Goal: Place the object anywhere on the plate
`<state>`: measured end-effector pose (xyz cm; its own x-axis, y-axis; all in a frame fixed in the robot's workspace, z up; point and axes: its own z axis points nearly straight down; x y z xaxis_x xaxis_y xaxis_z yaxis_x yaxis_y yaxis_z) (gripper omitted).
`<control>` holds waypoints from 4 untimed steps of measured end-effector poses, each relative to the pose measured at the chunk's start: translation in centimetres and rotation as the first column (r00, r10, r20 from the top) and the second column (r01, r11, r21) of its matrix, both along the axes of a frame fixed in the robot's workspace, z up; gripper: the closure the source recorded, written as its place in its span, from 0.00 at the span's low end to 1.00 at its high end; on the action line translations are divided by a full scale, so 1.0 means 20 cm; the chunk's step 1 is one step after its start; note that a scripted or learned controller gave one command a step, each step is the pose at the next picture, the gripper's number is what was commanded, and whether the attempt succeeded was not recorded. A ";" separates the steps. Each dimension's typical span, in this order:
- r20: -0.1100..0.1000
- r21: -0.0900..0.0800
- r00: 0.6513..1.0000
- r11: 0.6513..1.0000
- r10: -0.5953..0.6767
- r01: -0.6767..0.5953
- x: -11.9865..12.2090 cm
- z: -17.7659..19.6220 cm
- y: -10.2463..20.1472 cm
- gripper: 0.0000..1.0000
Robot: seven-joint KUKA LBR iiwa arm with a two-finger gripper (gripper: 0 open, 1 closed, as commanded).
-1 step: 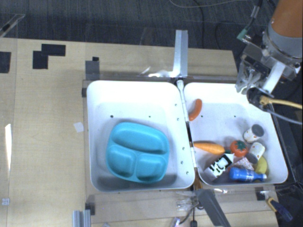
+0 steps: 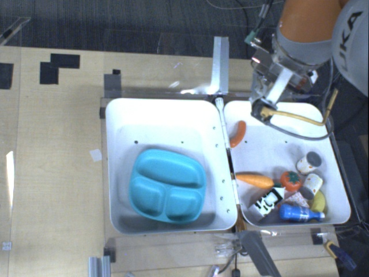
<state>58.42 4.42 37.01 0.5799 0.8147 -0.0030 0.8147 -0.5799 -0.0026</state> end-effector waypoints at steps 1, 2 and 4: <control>-0.002 -0.001 0.988 0.988 -0.152 0.152 -0.21 -0.64 0.17 1.00; 0.001 0.000 0.999 0.999 -0.044 0.044 -0.31 -0.49 0.41 1.00; -0.002 -0.002 0.979 0.979 -0.202 0.202 -0.47 -0.97 0.40 1.00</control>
